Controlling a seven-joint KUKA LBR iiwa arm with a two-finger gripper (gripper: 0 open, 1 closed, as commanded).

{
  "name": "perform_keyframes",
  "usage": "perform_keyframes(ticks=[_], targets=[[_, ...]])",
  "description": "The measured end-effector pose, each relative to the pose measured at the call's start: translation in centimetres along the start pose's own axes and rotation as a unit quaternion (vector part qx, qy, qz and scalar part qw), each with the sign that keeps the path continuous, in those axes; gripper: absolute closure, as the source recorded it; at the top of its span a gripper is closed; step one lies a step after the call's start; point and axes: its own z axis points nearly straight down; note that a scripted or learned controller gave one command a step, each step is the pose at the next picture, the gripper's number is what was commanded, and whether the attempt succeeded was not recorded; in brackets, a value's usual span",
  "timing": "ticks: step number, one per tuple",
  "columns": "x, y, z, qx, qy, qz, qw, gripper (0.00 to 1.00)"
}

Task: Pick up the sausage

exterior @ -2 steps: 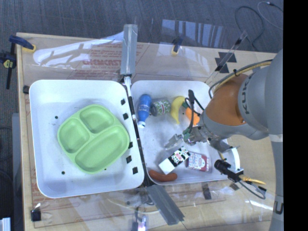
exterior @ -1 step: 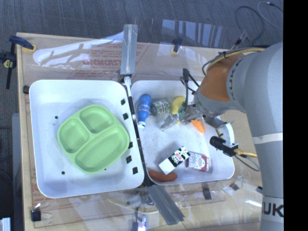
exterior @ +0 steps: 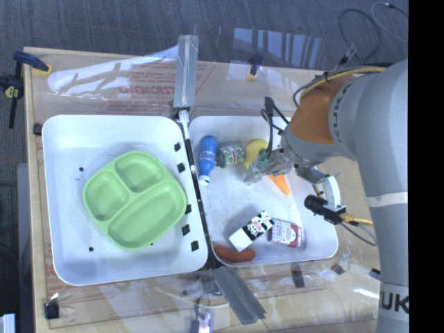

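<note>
The reddish-brown sausage (exterior: 234, 254) lies at the near edge of the right white bin (exterior: 316, 248), just beside a black-and-white cow-print carton (exterior: 251, 229). The gripper (exterior: 262, 165) hovers well apart from it, over a yellow banana (exterior: 255, 148) and orange carrot (exterior: 280, 184); whether it is spread or closed, I cannot tell

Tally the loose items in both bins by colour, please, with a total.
Green: 1, divided plate
Blue: 1, bottle
Yellow: 1, banana-like piece
Orange: 1, carrot-like piece
Black-and-white: 1, carton
Red: 1, packet
Brown: 1, sausage
Total: 7
</note>
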Motion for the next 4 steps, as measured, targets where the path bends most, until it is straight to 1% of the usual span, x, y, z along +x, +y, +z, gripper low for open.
perform_keyframes(ticks=[1, 2, 4], targets=[[0.30, -0.69, 0.83, -0.001, -0.001, -0.019, 0.9998, 1.00], [0.30, -0.69, 0.82, -0.001, -0.001, -0.019, 0.9998, 0.00], [0.30, -0.69, 0.82, -0.001, -0.001, -0.019, 0.9998, 0.00]])
